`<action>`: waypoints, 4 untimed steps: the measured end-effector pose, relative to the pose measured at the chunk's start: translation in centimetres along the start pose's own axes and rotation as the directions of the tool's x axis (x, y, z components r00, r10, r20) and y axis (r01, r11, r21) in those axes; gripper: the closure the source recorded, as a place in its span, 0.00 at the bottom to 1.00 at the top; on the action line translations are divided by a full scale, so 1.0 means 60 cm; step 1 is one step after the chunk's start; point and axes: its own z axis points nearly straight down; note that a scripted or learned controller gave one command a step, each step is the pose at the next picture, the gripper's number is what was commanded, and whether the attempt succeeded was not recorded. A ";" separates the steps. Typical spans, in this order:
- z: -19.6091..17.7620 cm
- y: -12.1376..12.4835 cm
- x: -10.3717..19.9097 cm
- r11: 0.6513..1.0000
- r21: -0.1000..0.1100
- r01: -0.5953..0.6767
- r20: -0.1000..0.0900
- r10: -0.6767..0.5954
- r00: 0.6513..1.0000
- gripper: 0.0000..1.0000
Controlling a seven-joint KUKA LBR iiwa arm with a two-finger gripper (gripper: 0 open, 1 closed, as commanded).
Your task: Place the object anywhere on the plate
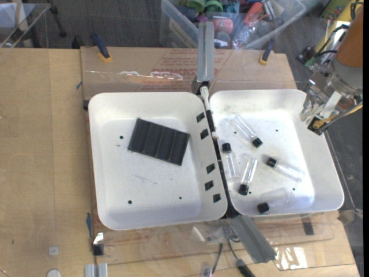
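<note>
Looking down on 2 white bins sitting side by side. Lying flat in the left bin (109, 201), a dark ribbed plate (158, 141), slightly skewed, toward the upper middle. Resting in the right bin (328, 183), a loose scatter of clear vials with black caps (249, 130), several lying close together, none touching the plate. Hovering over the right bin's upper right rim, the gripper (314, 113), nothing showing between its fingers. Sitting beyond the bench, a clear tub of coloured clutter (230, 4).
</note>
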 end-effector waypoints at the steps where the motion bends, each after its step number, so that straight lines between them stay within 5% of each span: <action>1: -0.142 -0.038 -0.119 0.999 -0.002 0.040 -0.001 -0.040 0.999 1.00; 2: -0.141 -0.039 -0.119 0.999 -0.001 0.040 -0.001 -0.040 0.999 0.00; 3: -0.157 -0.038 -0.120 0.999 -0.001 0.039 -0.002 -0.039 0.999 1.00; 4: -0.157 -0.038 -0.119 0.999 -0.001 0.039 -0.002 -0.039 0.999 0.00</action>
